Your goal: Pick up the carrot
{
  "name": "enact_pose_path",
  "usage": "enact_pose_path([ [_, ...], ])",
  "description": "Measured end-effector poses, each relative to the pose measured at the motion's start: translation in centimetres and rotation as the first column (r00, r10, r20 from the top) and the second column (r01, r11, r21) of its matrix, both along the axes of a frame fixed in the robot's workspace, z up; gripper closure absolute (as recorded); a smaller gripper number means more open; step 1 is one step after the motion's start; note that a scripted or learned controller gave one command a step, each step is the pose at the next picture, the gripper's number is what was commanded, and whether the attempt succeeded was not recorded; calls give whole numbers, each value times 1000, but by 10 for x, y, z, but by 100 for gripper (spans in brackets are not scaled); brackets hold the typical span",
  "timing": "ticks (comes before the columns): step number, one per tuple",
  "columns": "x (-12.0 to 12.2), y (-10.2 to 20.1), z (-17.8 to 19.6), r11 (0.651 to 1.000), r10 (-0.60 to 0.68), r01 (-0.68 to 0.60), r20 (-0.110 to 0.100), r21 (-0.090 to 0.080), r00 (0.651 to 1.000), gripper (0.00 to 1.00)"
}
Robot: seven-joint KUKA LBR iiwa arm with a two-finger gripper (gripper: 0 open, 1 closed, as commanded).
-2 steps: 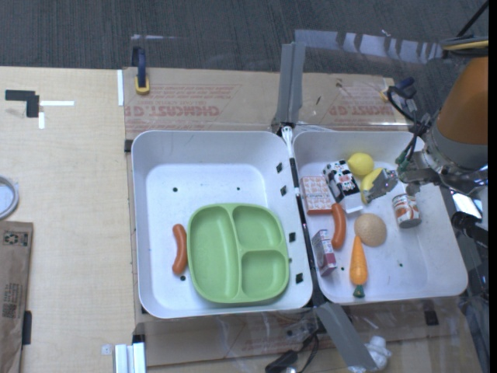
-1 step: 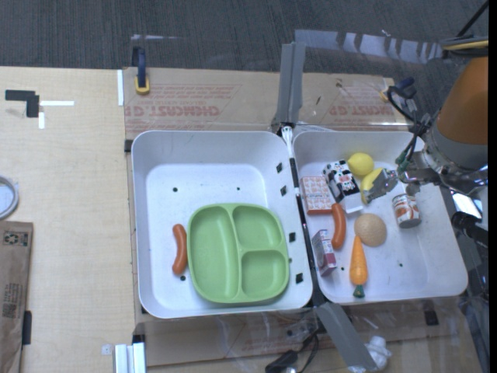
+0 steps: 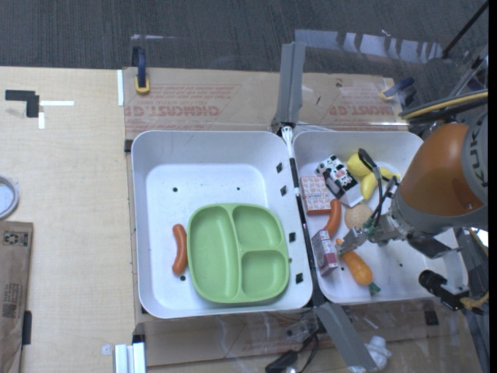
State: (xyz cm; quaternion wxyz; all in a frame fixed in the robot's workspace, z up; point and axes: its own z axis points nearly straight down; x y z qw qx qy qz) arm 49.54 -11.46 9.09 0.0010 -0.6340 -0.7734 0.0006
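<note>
**Gripper low in the right bin, just above the carrot**

The bench carries 2 white bins side by side. In the right bin (image 3: 404,286), the carrot (image 3: 358,269) lies on the floor near the front wall, slanting from upper left to lower right, with its green stub at the lower right end. The gripper (image 3: 353,241) hangs just above and to the left of the carrot's upper end, reaching in from the arm (image 3: 439,181) with its orange band on the right. Whether its fingers are apart or together I cannot tell (they are small and dark against the clutter), and nothing is seen between them.

Just left of the carrot lies a small foil packet (image 3: 324,252), close to the bin's left wall. Above it, a sausage (image 3: 334,217) lies nearly upright, beside a red-patterned waffle-like square (image 3: 314,193). Further back sit a black-and-white cow toy (image 3: 336,175) and a yellow banana (image 3: 362,165).

The left bin (image 3: 155,169) holds a green 3-compartment plate (image 3: 237,252), with a second sausage (image 3: 179,249) lying just beside its left edge.
</note>
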Motion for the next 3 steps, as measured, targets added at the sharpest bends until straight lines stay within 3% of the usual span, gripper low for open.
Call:
enact_pose_path([
  [1, 0, -1, 9, 1000, -4, 4, 0, 0, 1000, 100],
  [2, -14, -31, 27, 1000, 4, -4, 12, -2, 1000, 100],
  [3, 36, 51, 100, 991, -136, 136, 0, -1, 991, 100],
])
